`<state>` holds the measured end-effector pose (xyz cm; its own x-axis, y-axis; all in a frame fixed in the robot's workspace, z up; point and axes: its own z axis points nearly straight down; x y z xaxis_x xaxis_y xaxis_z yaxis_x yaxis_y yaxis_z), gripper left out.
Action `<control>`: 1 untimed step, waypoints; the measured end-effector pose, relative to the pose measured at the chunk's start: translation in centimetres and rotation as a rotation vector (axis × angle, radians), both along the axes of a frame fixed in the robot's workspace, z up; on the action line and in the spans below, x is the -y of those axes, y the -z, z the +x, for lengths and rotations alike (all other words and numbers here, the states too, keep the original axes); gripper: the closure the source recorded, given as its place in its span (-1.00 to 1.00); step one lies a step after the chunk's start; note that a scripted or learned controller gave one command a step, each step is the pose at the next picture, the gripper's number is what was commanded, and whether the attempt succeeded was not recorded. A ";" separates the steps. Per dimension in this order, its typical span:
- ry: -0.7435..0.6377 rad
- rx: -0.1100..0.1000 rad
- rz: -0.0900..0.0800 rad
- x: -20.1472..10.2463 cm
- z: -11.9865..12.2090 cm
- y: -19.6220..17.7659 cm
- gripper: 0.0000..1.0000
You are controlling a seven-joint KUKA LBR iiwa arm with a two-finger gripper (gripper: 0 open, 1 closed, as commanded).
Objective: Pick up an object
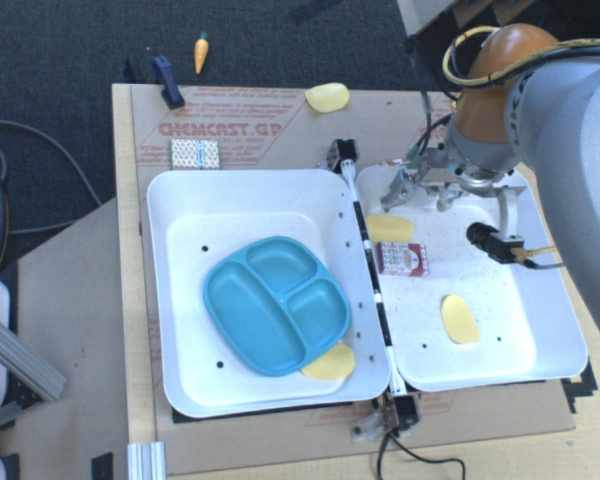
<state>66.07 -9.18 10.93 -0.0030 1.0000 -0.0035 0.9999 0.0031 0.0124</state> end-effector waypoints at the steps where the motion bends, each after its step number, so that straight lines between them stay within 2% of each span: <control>1: 0.003 -0.014 0.003 0.1 -3.8 2.5 -1.00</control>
